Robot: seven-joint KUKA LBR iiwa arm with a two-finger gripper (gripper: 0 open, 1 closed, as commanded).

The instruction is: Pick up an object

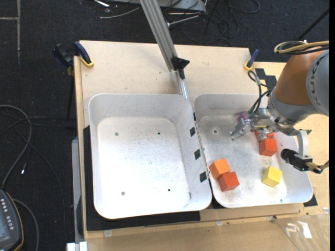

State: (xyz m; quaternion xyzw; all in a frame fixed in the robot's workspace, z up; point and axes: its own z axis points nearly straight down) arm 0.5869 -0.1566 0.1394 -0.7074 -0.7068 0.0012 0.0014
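Note:
My gripper [238, 126] hangs over the back middle of the right bin [209, 104], pointing left. Its two fingers stand apart, open, and nothing shows between them. A red block [268, 146] lies just right of and below the gripper, its top edge partly hidden by the wrist. An orange block [220, 167] and a red-orange block [229, 181] sit touching near the bin's front left. A yellow block [271, 176] lies at the front right.
The left bin [94, 140] stands beside the right one, their rims meeting at the middle. A slanted metal pole [159, 27] runs from the back down to the bins' shared rim. Clamps sit at the bench's back corners.

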